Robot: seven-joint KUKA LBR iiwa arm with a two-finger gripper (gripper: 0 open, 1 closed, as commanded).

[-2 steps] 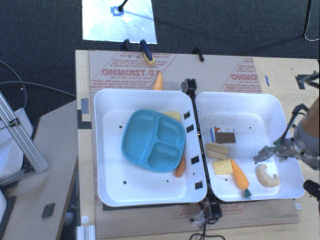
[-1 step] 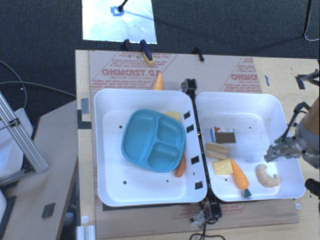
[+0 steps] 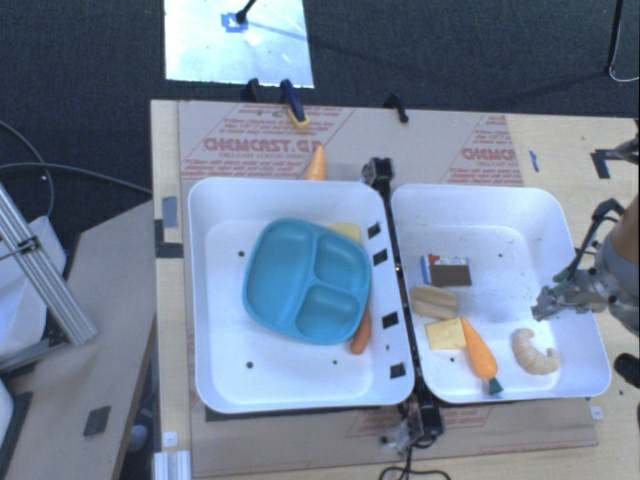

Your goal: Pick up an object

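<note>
Partly cut off at the edge, the claw (image 3: 552, 303) hangs above the shrimp (image 3: 535, 352), its opening impossible to judge.

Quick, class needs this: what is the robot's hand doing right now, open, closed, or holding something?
Hand: it cannot be told whether it is open or closed; it sits at the right bin's right wall, above the pale curved shrimp-shaped toy, with nothing visibly between it.

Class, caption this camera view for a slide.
Gripper at right bin edge, above shrimp; blue tray in left bin.
</note>
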